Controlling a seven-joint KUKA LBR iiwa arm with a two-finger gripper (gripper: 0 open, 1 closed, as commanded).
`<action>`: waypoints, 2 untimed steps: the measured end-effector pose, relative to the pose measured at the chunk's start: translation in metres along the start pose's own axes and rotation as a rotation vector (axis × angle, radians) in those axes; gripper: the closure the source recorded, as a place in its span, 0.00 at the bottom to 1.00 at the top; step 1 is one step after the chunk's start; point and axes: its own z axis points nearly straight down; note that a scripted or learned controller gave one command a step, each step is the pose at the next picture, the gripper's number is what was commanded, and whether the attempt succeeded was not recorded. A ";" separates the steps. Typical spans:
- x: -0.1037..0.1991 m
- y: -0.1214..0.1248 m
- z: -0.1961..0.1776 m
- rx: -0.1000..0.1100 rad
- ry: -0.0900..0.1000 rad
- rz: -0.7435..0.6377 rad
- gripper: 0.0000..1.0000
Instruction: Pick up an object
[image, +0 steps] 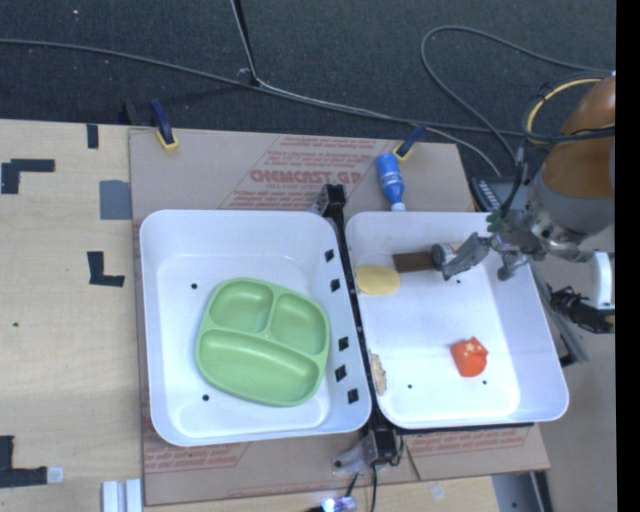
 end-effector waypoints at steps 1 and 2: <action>0.000 0.003 -0.007 -0.012 -0.002 -0.004 0.00; -0.001 0.009 0.054 -0.008 -0.002 -0.003 0.00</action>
